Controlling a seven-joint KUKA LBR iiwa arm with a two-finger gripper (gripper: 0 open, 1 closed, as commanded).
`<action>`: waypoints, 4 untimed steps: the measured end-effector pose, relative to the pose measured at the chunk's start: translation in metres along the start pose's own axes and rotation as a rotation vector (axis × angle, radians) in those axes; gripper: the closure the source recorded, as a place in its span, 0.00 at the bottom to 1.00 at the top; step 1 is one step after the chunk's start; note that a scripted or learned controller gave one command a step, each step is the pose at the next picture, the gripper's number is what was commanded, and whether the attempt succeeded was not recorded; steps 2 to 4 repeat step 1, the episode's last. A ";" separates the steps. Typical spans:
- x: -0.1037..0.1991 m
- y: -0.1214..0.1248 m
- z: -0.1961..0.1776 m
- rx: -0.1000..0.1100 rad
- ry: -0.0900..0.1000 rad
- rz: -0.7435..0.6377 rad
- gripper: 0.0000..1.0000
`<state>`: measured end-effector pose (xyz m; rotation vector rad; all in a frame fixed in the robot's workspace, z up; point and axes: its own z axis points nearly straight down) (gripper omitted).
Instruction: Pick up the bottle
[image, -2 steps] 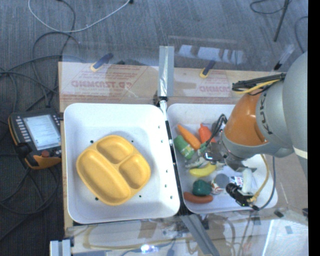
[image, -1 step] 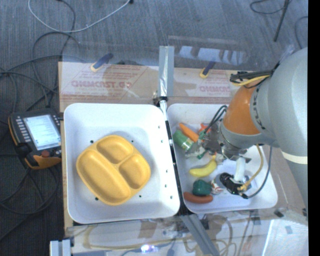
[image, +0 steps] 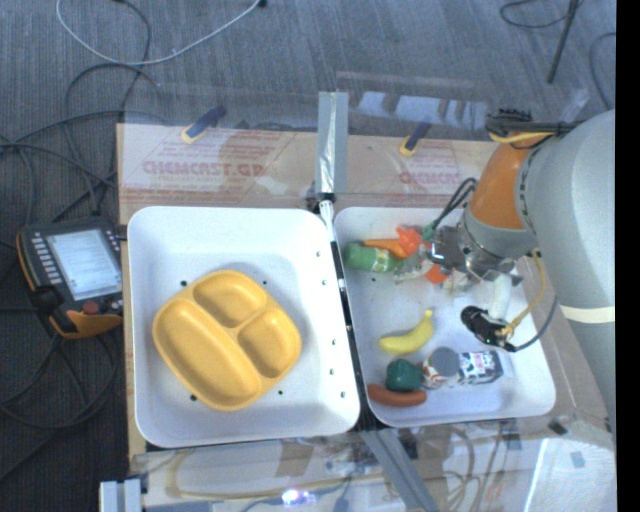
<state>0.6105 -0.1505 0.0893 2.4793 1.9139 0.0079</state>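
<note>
along the near edge of the right bin (image: 540, 400) lie a red sausage (image: 397, 396), a green pepper (image: 403, 374) and a small dark carton (image: 478, 366), crowded toward the near wall. just behind them sits a banana (image: 410, 336). further back, by the bin's far-left corner, the bottle (image: 368, 257) rests on its side, green with a pale label, an orange carrot (image: 392, 242) touching it; lying flat, it seems to invite a grip across its body. the gripper (image: 440, 262) hangs just right of it, low; whether the claw is spread or closed, i cannot tell. the left bin (image: 150, 300) carries a yellow divided tray (image: 226, 338).
</note>
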 end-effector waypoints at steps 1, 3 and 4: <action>-0.039 0.072 0.000 0.026 0.012 -0.109 0.00; -0.039 0.072 0.000 0.026 0.012 -0.109 0.00; -0.039 0.072 0.000 0.026 0.012 -0.109 0.00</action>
